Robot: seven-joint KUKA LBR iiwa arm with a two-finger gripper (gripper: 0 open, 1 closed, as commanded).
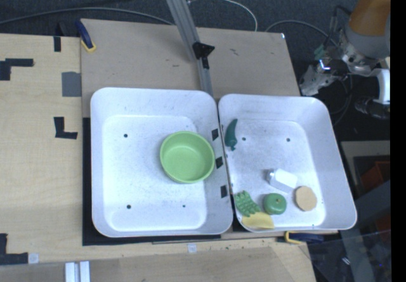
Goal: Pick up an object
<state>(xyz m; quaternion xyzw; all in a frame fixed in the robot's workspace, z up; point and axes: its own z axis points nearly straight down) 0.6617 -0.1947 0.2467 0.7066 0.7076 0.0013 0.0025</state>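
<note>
From my station I judged the pick had not properly started: the arm (371, 14) sat at the upper right, off the counter (146, 52) and well clear of both bins, with its end effector (315, 78) hanging beyond the far right corner of the right bin (320, 122). It was too small and cluttered against the cables for me to tell how it was set, so I made no call on that, and I saw nothing carried in it. The candidates lay mostly in the right bin: a dark green piece (231, 133) near its upper left wall, a small white object (281, 179) toward the middle, a tan round disc (306, 198) just beside it, a green round object (275, 203), and a leafy green piece (244, 201) touching a yellow item (259, 221) at the near edge. The left bin (108, 147) held a light green bowl (186, 157) near its centre. By my reckoning the next move called for swinging in over the right bin, choosing a target standing apart from its neighbours, such as the dark green piece, and descending squarely over it.
</note>
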